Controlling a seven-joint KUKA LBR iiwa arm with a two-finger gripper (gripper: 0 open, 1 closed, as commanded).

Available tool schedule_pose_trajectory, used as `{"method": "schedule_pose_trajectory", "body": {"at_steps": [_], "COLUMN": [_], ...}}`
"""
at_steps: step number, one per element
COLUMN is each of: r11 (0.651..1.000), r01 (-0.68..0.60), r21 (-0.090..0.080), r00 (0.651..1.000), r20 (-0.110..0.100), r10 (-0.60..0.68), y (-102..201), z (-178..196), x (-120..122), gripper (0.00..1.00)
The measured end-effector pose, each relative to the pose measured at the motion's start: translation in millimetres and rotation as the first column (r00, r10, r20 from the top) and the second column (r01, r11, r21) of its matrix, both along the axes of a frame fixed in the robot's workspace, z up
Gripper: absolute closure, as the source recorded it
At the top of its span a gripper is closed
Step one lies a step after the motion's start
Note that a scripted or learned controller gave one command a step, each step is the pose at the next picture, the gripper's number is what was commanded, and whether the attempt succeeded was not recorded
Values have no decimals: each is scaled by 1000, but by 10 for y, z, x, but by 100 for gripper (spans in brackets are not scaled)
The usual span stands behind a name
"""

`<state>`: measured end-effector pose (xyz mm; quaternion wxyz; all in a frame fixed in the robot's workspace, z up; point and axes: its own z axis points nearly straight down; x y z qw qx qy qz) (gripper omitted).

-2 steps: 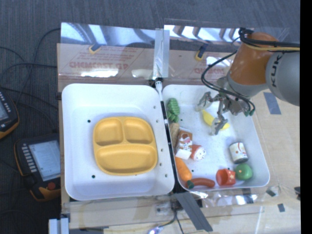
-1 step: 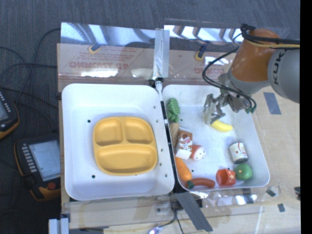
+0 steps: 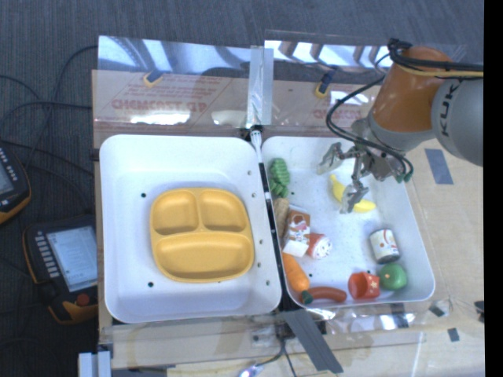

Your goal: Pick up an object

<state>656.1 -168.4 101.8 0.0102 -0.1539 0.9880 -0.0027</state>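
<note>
A: Anything picked yet?
B: No. The claw (image 3: 350,181) hangs spread over the banana (image 3: 351,195), upper middle of the right bin (image 3: 422,246); possibly touching it. Closing and lifting remain.

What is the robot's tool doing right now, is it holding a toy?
Tool: open, fingers spread, holding nothing; it hangs just above the yellow banana in the right bin.

In the right bin (image 3: 419,234), bare floor lies in the upper middle and along the right wall. Items crowd the left wall and near edge: green vegetable (image 3: 278,175), cartons (image 3: 297,232), carrot (image 3: 295,273), sausage (image 3: 324,294), can (image 3: 383,245). The left bin (image 3: 126,210) has a yellow tray (image 3: 202,232) at centre, with bare floor around it.
</note>
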Motion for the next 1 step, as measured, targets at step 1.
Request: {"method": "schedule_pose_trajectory", "body": {"at_steps": [1], "r11": [991], "r01": [-136], "r21": [-2], "r00": [991], "r20": [-9], "r10": [136], "y": [-406], "z": [-120], "x": [-238], "gripper": [0]}}
